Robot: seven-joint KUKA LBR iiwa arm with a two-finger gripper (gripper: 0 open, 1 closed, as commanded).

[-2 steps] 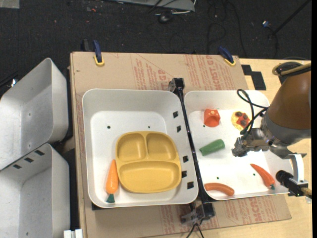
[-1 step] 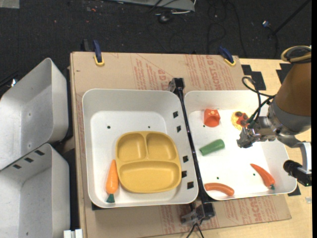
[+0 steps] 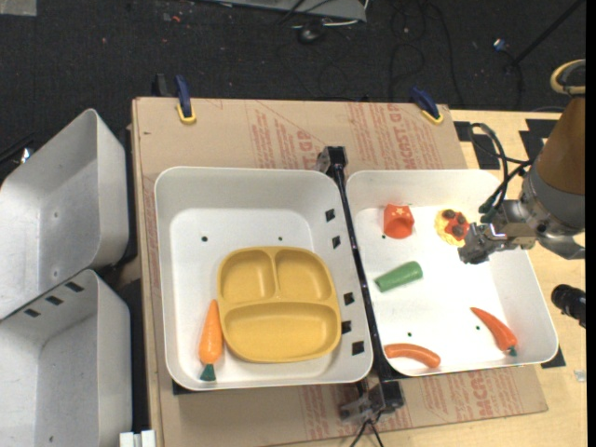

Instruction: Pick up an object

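pincer (image 3: 475,248) right of frame, low in right bin (image 3: 540,291) | open/closed: cannot tell | beside yellow toy (image 3: 452,224), likely lining up a grasp

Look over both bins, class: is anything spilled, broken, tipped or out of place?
Nothing looks spilled or broken. One oddity: the orange cup in the right bin seems to lie on its side. The carrot lies loose beside the yellow divided plate, not on it.

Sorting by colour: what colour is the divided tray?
Yellow tray, in the camera view.
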